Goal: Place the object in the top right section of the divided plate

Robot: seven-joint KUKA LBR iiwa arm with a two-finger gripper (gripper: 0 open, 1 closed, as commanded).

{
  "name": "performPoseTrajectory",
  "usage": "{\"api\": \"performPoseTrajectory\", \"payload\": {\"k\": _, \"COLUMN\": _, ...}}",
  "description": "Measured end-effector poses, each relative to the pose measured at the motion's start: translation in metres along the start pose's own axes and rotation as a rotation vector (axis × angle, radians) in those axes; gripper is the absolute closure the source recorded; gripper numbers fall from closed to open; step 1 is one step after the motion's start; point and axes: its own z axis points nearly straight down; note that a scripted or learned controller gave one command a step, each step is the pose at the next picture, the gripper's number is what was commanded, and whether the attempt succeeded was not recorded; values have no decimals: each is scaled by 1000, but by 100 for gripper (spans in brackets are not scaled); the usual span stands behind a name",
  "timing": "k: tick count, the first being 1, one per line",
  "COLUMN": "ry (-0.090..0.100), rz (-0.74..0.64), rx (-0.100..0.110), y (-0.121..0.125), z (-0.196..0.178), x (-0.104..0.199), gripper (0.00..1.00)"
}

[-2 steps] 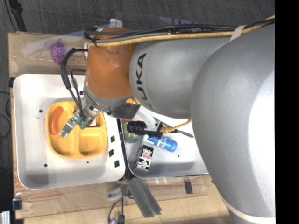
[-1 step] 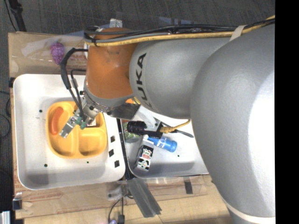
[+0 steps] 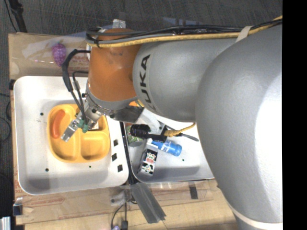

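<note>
bench (image 3: 72, 202), wood-ish top, holds two white bins side by side. left bin (image 3: 29, 143) around 9 o'clock, right bin (image 3: 192, 169) toward 5 o'clock, rims touching. purple thing (image 3: 59, 53) on bench at 11 o'clock, just beyond left bin.

grey arm (image 3: 201, 75), pincer (image 3: 72, 128) low

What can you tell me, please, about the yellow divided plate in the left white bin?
The yellow divided plate looks like glossy moulded plastic with rounded corners and raised ridges splitting it into sections. It lies flat on the floor of the left white bin. An orange carrot-like piece rests in its left section. The gripper hangs over its upper middle, with something green at its tip; contact cannot be judged.
</note>
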Motion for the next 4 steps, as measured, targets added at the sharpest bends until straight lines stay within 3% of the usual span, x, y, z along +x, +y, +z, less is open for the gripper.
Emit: {"api": "performPoseTrajectory", "payload": {"k": 4, "ry": 0, "rz": 0, "rx": 0, "y": 0, "z": 0, "x": 0, "gripper": 0}}
